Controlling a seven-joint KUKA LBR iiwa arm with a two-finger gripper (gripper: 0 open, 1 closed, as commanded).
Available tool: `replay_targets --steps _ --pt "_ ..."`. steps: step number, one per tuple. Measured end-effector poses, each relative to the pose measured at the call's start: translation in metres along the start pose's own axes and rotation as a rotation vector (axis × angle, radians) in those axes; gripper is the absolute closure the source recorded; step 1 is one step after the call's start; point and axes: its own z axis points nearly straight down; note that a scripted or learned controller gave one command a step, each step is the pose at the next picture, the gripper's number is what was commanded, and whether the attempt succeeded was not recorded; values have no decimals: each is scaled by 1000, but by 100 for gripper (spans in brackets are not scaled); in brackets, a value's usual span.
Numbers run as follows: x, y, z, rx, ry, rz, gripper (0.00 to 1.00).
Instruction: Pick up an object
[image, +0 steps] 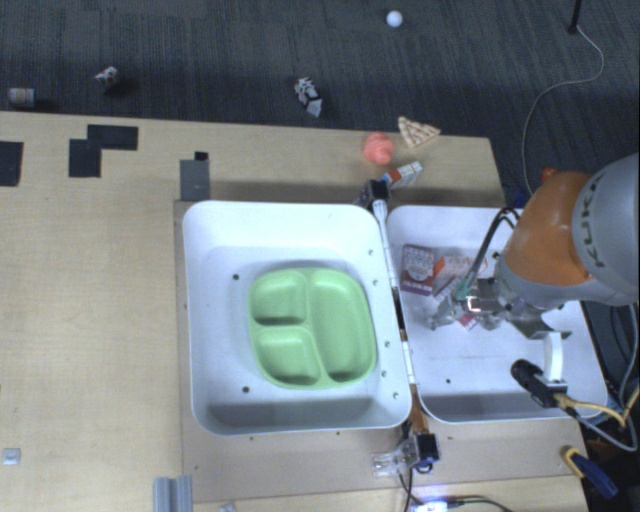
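Beyond the left bin (205, 300), holding a green divided tray (312, 325), a pink ball (378, 149) is seen. Gripper (462, 308) state undeterminable; packets (423, 269) lie beside it.

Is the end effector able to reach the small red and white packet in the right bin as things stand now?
Probably yes. The end effector is low in the right bin, just beside the packet, and nothing lies between them. The green tray sits apart in the left bin.

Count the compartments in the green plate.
3. The green plate lies in the left bin: one compartment at its upper left, one at its lower left, and one long one down its right side. None looks hidden.
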Motion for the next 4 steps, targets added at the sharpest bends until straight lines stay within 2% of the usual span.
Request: replay_targets --steps 1,2,3,4 --pt "0 2 -11 -5 -1 -1 100" --pt "0 2 -11 -5 -1 -1 0" --pt "1 3 -22 -8 0 -3 100" --pt "-66 44 1 -1 -3 0 100"
